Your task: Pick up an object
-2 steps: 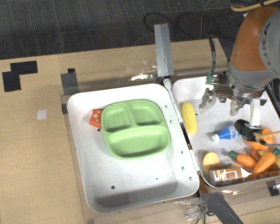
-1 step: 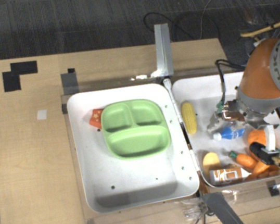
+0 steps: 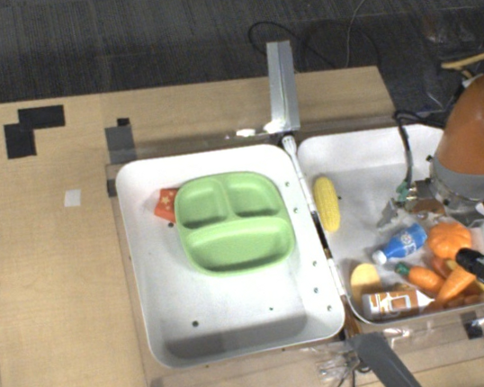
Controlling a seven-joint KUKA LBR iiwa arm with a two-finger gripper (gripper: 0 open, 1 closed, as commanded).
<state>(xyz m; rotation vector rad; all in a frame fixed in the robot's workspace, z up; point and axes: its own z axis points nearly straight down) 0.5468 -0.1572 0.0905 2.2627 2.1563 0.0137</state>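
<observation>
The right bin holds a yellow corn cob near its left wall. A small blue bottle lies in its middle, with an orange fruit and two carrots to the right and below. A yellow round piece and a brown box sit by the front wall. My gripper reaches in from the right and hangs low over the bin, just above the blue bottle and right of the corn. Whether anything sits in it is too small to make out.
The left bin carries a green divided tray with a small red item at the tray's left edge. A metal post stands behind the wall between the bins. Cables hang by the right bin's right rim.
</observation>
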